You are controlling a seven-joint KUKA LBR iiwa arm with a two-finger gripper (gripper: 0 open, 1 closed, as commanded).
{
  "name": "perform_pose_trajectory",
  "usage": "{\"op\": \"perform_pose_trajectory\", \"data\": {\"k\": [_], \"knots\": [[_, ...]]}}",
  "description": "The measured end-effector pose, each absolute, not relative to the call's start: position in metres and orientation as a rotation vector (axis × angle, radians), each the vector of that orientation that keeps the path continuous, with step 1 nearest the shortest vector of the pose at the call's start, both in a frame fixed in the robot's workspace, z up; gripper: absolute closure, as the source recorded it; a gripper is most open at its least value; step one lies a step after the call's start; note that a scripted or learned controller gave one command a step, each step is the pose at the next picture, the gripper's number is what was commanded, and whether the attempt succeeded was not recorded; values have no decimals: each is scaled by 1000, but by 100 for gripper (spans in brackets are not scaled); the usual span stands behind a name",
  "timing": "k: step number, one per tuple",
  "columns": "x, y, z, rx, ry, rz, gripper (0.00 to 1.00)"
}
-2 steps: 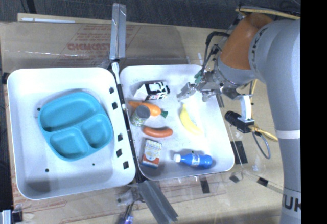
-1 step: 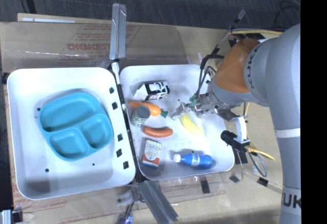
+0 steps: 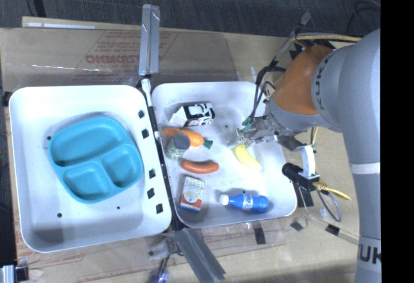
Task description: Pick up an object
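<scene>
A small blue plastic bottle with a white cap [image 3: 244, 201] lies on its side along the near edge of the right-hand shallow white bin [image 3: 217, 90], with a small orange-and-white juice carton [image 3: 191, 192] just to its left. Beyond them an orange-red sausage-shaped toy [image 3: 199, 166] lies flat, and past it an orange toy carrot with a green tip [image 3: 186, 139] rests against a small greyish round object [image 3: 173, 146] by the bin's left wall. A yellow toy banana [image 3: 247, 156] lies toward the right side of the same bin, its upper end just beneath the two-finger gripper [image 3: 250, 131]; nothing can be made out between the gripper's tips, and whether they are parted or closed cannot be told from this angle. The grey arm with its orange band [image 3: 299, 84] reaches in over the bin's right wall. Farther back, a black-and-white toy vehicle [image 3: 197, 113] sits near the bin's far side. In the left-hand shallow white bin [image 3: 39, 223], a turquoise three-compartment plastic tray [image 3: 96, 157] rests at a slant. Both bins stand on a brown cardboard-covered bench [image 3: 77, 49].
</scene>
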State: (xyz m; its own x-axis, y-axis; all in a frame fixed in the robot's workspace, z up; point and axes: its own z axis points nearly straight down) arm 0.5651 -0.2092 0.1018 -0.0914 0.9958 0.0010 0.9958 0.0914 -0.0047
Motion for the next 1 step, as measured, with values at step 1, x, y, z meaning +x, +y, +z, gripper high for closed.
{"op": "perform_pose_trajectory", "data": {"k": [1], "knots": [[580, -211, 184, -1994, -2427, 0, 100]]}}
